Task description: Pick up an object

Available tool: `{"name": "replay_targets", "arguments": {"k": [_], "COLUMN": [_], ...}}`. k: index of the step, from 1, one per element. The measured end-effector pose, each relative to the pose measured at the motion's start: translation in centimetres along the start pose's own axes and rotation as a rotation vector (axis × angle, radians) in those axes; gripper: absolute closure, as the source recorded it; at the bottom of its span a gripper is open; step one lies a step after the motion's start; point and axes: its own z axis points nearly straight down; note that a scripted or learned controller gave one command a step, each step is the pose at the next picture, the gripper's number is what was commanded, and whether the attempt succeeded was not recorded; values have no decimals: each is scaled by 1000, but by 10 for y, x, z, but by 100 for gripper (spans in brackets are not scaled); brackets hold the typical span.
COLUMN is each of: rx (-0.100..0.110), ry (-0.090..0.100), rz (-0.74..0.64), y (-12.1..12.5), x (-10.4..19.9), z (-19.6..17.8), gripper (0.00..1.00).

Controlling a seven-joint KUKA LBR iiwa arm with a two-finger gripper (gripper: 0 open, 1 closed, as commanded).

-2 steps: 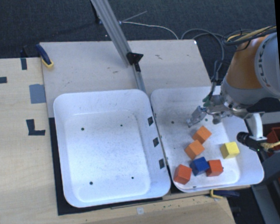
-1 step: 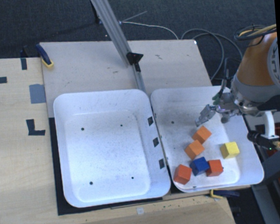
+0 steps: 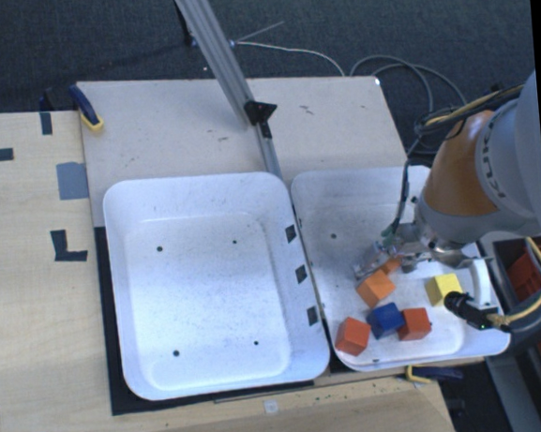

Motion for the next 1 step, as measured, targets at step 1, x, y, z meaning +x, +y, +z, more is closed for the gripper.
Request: {"name": "replay_targets", "arguments": {"k": [1], "rx": [-2], "ry": [1], "rz": [-2], "y": [1], "x": [1], "z": [-13], "gripper": [100]}}
